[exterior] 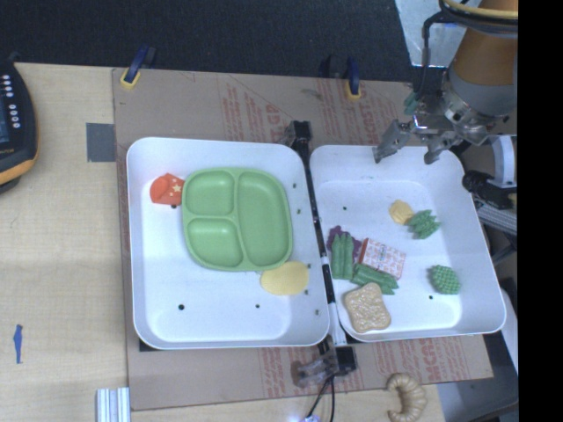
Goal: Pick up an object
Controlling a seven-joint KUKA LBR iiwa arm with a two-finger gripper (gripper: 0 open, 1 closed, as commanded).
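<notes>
Status: nothing picked up yet. I am holding my gripper (411, 152) above the far rim of the right bin (475, 319), fingers spread wide apart and gripping nothing; the whole pick is left to do.

Candidates, all lying in the right bin: a small yellow piece (401, 211) touching a green leafy piece (423, 224), nearest to me; a round green knobbly piece (444, 279) toward the right wall; and a crowded cluster at the left wall, namely green bean pods (342, 255), a red-and-white packet (381, 257) and a tan cracker (366, 308) (these are overlapping or touching, so I am judging them harder to take singly).

Left bin (145, 262): a green divided plate (237, 218), a red piece (166, 188) just beside it, a flat yellow piece (285, 279) at its near corner.

Nothing is standing between me and the yellow piece
</notes>
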